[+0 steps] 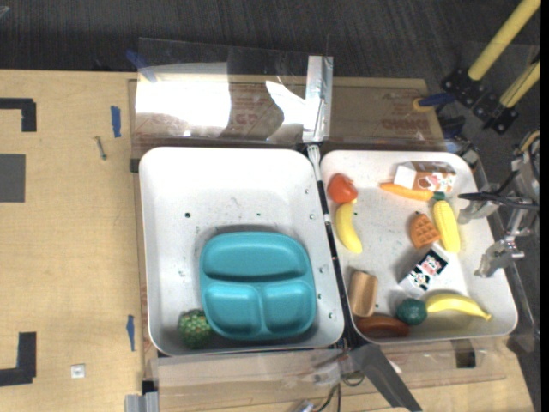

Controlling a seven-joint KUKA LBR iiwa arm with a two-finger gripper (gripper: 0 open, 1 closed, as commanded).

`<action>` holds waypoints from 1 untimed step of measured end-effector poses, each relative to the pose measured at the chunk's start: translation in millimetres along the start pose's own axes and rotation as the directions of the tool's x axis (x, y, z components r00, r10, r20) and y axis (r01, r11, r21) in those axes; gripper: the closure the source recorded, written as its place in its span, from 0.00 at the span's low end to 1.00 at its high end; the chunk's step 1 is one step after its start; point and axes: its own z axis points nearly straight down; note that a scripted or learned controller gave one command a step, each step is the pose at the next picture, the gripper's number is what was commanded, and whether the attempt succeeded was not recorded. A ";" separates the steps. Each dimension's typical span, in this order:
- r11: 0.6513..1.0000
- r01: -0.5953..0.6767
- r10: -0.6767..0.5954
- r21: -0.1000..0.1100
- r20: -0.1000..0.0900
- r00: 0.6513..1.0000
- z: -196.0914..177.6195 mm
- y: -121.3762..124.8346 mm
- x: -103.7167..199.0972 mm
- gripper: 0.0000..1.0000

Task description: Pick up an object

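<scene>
The gripper hangs at the 3 o'clock rim of the right bin; I cannot tell if the jaws are open or closed. Nearest objects: one banana at its 9 o'clock, another banana at 7 o'clock.

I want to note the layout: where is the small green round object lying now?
In the camera view, the green round object lies in the left bin, in its near-left corner, right beside the teal divided tray.
</scene>
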 end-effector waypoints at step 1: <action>0.977 -0.214 0.214 -0.001 -0.009 0.977 119.3 -27.5 6.3 0.00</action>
